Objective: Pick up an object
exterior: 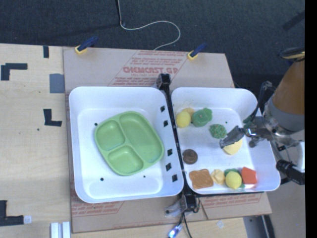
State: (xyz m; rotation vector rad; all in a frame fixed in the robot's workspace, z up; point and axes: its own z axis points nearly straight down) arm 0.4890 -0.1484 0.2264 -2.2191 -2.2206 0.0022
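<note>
Gripper (232, 140): low in the right bin (225, 94), over a yellow piece (233, 148), likely its target.
Fingers: whether spread or pinching, cannot tell.
Tray (129, 142): left of it.

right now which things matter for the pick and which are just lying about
For the pick:
gripper
yellow piece right under it
right bin

Lying about:
green tray in the left bin
broccoli
lemon
toast
brown disc
</note>
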